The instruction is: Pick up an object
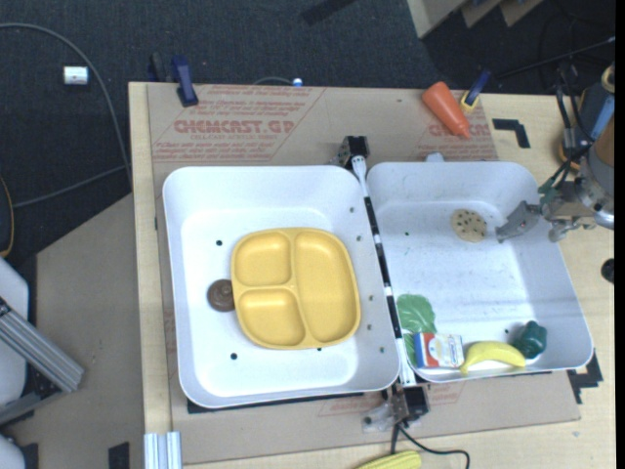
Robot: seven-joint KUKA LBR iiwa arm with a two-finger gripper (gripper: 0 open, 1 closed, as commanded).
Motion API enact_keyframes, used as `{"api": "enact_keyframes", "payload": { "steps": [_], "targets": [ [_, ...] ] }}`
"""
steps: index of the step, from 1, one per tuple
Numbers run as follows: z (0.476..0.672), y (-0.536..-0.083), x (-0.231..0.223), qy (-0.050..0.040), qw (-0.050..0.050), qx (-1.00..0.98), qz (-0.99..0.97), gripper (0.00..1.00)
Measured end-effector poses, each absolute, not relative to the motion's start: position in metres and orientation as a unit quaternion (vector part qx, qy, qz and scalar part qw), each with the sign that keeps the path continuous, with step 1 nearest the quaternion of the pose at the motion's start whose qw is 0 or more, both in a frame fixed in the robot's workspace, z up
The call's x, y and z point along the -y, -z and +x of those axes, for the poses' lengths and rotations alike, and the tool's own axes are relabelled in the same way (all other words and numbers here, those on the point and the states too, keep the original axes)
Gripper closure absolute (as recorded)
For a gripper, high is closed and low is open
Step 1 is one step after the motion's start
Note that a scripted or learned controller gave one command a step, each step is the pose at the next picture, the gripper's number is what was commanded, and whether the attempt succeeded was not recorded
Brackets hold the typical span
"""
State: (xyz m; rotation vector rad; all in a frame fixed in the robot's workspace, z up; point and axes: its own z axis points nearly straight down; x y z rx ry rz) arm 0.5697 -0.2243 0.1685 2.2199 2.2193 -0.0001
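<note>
The right bin (547, 291) holds a round speckled cookie (469, 225) near its back. A green leaf-shaped piece (415, 313), a small red, white and blue carton (437, 350), a yellow banana (493, 357) and a dark green object (530, 339) lie along its front. My gripper (538, 226) hangs over the bin's back right corner, just right of the cookie. Its fingers (514, 224) stand apart with nothing between them. The left bin (186, 262) carries a yellow divided plate (295, 287) and a brown disc (221, 295) beside the plate's left edge.
An orange cone-shaped object (447, 110) lies on the bench behind the right bin. A blue clamp (183, 81) sits at the bench's back left corner. A black bracket (355, 150) joins the bins at the back.
</note>
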Motion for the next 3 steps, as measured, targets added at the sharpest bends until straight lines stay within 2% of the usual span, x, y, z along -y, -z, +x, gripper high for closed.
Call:
{"api": "enact_keyframes", "payload": {
  "steps": [1,2,3],
  "targets": [
    [0.633,-0.084,0.185,-0.0002,0.000,-0.708,0.707,0.00],
    [0.635,-0.098,0.186,-0.0014,0.004,-0.708,0.706,1.00],
    [0.607,-0.153,0.111,-0.0004,-0.001,-0.708,0.707,1.00]
  ]
}}
